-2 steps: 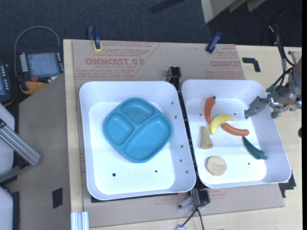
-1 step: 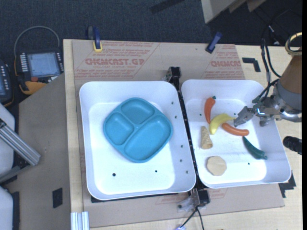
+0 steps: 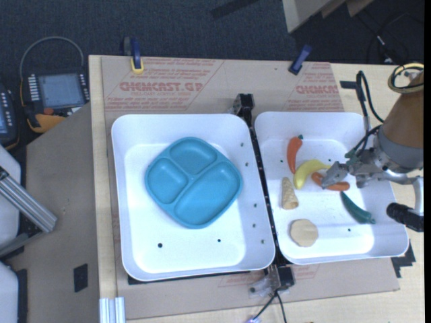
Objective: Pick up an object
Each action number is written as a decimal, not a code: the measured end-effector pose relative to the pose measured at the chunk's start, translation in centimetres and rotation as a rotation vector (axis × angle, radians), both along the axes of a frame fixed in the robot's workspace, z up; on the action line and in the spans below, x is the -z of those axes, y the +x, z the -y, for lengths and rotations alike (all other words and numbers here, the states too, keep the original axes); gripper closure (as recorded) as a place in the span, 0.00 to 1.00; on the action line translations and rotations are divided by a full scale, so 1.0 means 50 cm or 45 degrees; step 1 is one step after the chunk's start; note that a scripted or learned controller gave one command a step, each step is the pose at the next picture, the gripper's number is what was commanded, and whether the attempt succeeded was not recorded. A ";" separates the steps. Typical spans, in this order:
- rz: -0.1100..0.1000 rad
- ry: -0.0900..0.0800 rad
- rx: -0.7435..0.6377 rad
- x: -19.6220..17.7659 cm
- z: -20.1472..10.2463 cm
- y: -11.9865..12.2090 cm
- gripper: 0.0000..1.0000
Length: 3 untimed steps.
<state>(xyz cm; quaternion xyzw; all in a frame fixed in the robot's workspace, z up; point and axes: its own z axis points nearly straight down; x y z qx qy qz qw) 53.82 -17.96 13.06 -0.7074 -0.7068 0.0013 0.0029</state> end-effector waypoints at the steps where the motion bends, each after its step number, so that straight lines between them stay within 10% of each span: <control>1: 0.001 0.000 0.000 0.098 -0.001 -0.002 0.00; 2: 0.010 -0.004 0.000 0.071 0.000 0.001 1.00; 3: 0.015 -0.006 -0.002 -0.016 0.001 0.012 1.00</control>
